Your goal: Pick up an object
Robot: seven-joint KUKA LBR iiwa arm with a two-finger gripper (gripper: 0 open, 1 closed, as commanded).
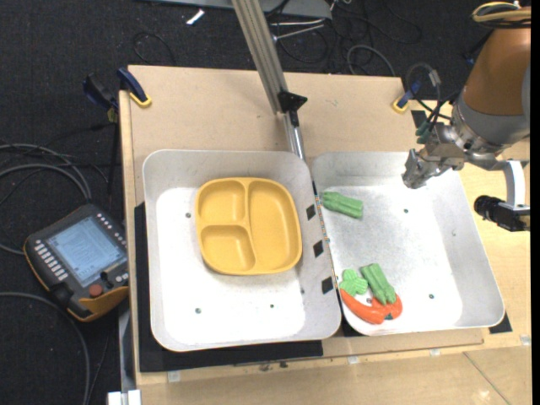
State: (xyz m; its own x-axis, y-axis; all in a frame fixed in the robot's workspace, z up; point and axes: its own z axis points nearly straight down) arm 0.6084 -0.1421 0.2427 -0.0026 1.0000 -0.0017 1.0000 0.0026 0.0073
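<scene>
The arm [499, 74] enters the camera view from the 3 o'clock side, in the upper right part. Its large orange band is at about 2 o'clock, and below this band comes the grey wrist [477, 137]. From the wrist the arm points down and toward 8 o'clock. The gripper [414, 175] is at the end, a small grey piece, tilted in the same direction. It is located at about 3 o'clock from the centre of the view, slightly above the middle line. The tip is too small and dark to read clearly. Nothing is visible between its fingers.
</scene>
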